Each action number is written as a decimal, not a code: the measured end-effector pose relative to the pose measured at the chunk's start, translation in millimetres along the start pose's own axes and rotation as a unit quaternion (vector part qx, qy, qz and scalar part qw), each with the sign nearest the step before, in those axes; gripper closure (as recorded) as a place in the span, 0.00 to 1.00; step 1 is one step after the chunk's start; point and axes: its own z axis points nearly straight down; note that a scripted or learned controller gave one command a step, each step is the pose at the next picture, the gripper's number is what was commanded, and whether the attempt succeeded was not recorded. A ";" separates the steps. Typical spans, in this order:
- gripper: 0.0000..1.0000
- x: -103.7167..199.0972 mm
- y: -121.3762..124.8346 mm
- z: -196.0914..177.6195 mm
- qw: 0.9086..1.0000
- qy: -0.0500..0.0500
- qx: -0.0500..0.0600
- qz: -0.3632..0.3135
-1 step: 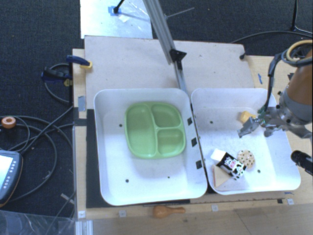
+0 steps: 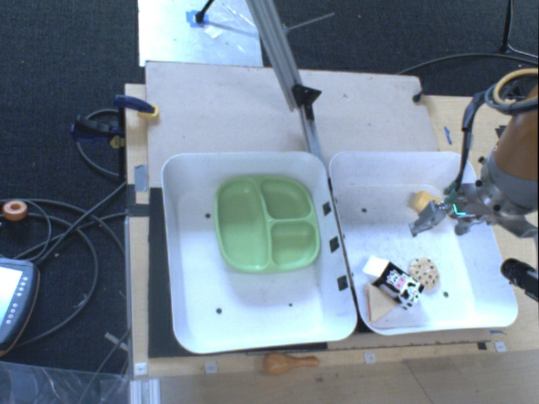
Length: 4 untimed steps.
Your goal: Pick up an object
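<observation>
My gripper point(image 2: 424, 221) hangs over the right bin point(image 2: 497, 310), near the middle of its back half, reaching in from the right. Just behind and left of it lies a small yellow object point(image 2: 421, 199); whether they touch I cannot tell. Toward the bin's front lie a round speckled cookie point(image 2: 424, 273), a black-and-white cow-patterned box point(image 2: 396, 282) and a tan triangular piece point(image 2: 381, 304) partly under the box. Nothing is visibly held.
The left bin point(image 2: 181, 310) holds a green divided plate point(image 2: 268, 224). A metal rod point(image 2: 282, 49) slants down from the top to the wall between the bins. Cables and a pendant lie on the floor at left. A wooden object point(image 2: 290, 363) lies in front of the bins.
</observation>
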 end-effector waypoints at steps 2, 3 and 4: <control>0.00 -1.3 3.0 104.1 1.000 0.000 0.004 0.001; 0.00 -2.7 5.3 139.7 1.000 -0.002 -0.003 0.001; 1.00 -2.5 6.6 127.1 1.000 -0.002 -0.005 0.001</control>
